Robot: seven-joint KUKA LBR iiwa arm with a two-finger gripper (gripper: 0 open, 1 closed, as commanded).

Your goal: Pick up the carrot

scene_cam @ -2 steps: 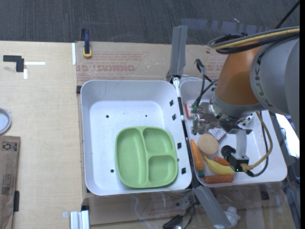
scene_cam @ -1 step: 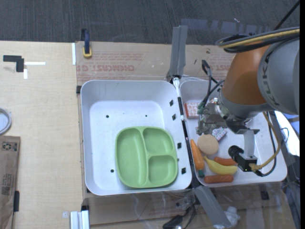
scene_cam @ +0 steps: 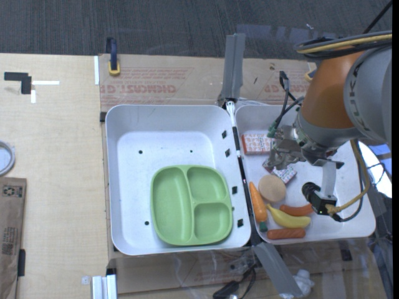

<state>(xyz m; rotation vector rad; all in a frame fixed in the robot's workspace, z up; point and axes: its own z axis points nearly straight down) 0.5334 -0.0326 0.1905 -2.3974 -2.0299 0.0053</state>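
Observation:
The carrot is orange with a green stub at its near end. It lies lengthwise against the left wall of the right bin, just left of a round tan object. My gripper hangs over the middle of the right bin, above a crumpled silver packet. It is up and to the right of the carrot and apart from it. The big grey and orange wrist covers much of the gripper from above.
A yellow banana, a red sausage and another orange piece lie near the carrot at the bin's front. A red and white box sits at the back left. The left bin holds a green divided plate.

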